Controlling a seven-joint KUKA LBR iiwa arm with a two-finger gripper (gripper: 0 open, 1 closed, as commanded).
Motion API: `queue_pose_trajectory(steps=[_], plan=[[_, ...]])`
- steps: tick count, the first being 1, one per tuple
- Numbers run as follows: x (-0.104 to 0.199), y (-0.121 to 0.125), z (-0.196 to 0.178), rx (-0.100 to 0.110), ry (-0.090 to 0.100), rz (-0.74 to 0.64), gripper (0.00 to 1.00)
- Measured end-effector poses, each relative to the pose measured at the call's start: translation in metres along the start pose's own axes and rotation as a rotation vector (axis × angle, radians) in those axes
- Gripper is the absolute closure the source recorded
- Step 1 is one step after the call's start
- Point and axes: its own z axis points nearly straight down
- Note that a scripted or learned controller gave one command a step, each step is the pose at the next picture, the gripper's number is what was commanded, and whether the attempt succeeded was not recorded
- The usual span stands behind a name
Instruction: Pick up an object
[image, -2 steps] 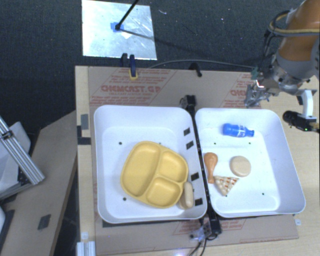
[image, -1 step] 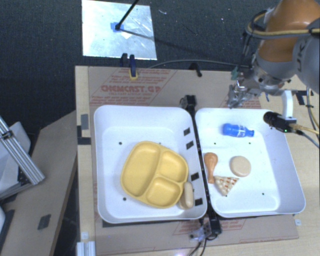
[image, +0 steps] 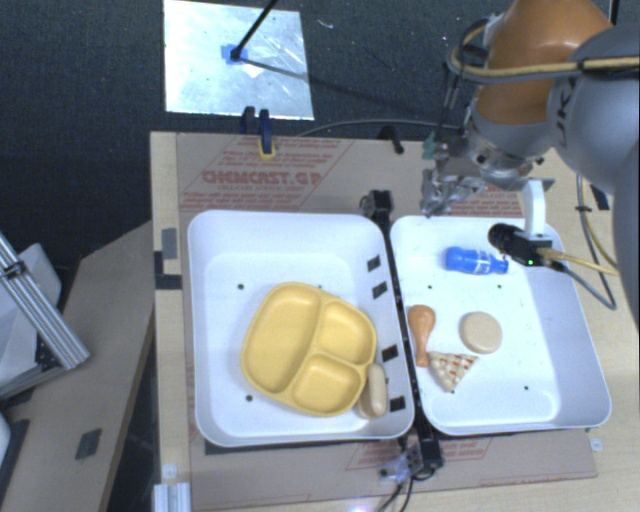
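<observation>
My gripper (image: 440, 199) hangs over the far left corner of the right bin (image: 540, 400), with nothing seen between its fingers. A blue bottle (image: 474, 261) lies in that bin, just below and right of the gripper. Nearer the front lie an orange spoon-like piece (image: 421, 331), a round tan biscuit (image: 480, 332) and a triangular patterned wedge (image: 452, 371). The left bin (image: 215, 300) holds a yellow divided tray (image: 309, 348) with a beige oval piece (image: 375, 391) against its front right edge.
A black divider (image: 396, 300) runs between the two bins. The arm's grey body and orange band (image: 540, 40) fill the upper right. A shiny sheet (image: 238, 60) lies on the dark floor behind the bench.
</observation>
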Motion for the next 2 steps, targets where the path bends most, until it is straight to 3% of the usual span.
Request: queue_pose_trajectory(steps=[2], plan=[[0.1, 0.003, 0.005, -0.001, -0.001, 0.002, 1.0]])
